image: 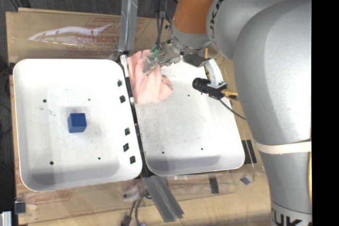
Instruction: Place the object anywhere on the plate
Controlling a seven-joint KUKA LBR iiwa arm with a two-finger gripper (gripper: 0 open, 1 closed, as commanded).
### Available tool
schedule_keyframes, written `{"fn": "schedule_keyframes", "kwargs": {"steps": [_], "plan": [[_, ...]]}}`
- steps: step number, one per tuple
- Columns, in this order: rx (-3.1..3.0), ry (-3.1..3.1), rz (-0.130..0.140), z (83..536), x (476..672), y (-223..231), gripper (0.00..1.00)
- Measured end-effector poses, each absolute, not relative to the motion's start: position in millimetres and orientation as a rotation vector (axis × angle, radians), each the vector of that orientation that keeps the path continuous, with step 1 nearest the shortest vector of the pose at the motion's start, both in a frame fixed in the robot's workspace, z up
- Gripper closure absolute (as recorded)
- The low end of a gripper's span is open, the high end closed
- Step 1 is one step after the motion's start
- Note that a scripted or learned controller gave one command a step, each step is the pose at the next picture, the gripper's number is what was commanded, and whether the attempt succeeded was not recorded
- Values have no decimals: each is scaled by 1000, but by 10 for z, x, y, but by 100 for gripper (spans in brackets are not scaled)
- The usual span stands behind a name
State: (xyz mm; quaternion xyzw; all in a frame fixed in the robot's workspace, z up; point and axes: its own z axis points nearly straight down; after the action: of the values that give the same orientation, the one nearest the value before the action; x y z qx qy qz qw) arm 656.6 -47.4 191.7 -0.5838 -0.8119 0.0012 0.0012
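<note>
Grey arm point(275, 87) lettered "UKA", end effector point(159, 58) over pink cloth point(150, 82), grip unclear, blue cube point(77, 122) in left bin point(32, 166)

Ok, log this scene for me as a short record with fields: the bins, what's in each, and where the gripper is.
left bin: holds a blue cube, left of centre
right bin: holds a pink cloth, bunched at its far left corner
gripper: over the cloth's top edge
grasp: cannot tell
plate: none identifiable

Letters "UKA" show on the grey arm point(265, 45) near the orange band, "UK" again at its bottom edge.
</note>
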Motion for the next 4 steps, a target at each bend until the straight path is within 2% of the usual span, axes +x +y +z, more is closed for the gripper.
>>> {"fn": "schedule_keyframes", "kwargs": {"steps": [1, 3, 4], "plan": [[-1824, -2557, 1, 2312, 6569, -466, 100], [-672, -3066, 2, 2420, 6473, 476, 100], [-45, -3143, 0, 2297, 6530, 942, 100]]}}
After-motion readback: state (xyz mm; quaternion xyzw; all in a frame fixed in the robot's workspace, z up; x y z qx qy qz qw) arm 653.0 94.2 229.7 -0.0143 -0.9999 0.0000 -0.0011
